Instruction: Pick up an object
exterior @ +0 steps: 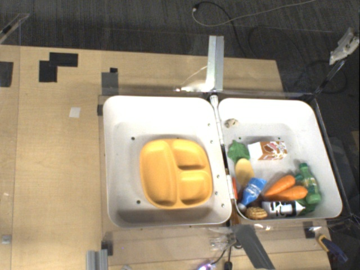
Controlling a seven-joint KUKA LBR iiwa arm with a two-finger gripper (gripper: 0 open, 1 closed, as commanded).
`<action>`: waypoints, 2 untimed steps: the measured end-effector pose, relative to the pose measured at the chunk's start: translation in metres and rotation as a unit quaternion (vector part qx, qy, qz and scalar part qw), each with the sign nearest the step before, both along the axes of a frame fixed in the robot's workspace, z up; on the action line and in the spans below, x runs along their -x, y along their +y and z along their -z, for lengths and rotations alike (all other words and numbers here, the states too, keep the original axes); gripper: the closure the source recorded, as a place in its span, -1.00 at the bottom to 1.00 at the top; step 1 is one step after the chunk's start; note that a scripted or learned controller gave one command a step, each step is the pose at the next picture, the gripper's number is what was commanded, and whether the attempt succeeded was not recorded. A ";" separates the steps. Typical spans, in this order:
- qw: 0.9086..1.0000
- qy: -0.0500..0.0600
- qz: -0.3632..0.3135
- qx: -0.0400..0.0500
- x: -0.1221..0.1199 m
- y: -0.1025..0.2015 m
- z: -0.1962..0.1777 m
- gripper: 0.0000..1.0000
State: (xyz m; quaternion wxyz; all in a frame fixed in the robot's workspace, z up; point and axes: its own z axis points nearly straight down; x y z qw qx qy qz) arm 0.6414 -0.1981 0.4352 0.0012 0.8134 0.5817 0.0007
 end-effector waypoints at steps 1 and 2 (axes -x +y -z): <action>0.995 0.000 0.100 -0.001 -0.021 0.001 0.000 -1.00; 0.994 0.001 0.110 -0.001 0.038 0.012 0.030 -1.00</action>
